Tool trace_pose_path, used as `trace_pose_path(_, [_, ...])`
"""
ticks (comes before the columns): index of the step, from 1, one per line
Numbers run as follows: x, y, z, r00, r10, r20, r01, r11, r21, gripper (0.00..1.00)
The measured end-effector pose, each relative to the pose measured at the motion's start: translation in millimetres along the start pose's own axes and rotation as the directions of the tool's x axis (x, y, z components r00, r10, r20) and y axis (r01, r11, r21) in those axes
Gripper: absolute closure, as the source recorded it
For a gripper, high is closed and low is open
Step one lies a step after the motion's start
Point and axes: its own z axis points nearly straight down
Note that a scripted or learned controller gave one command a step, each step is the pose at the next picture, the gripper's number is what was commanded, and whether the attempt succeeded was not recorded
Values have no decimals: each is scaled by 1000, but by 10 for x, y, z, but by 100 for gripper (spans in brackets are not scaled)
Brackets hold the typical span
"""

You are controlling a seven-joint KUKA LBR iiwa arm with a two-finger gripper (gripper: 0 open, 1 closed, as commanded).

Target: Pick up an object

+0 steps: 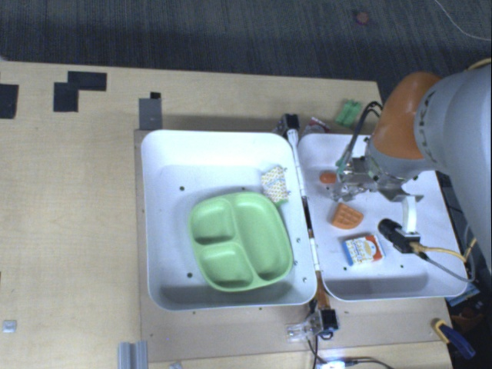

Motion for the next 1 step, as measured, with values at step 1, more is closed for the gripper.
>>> trace_pose_path(1, [-1, -1, 1, 1000, -1, 0, 1, 1000, 0, 0])
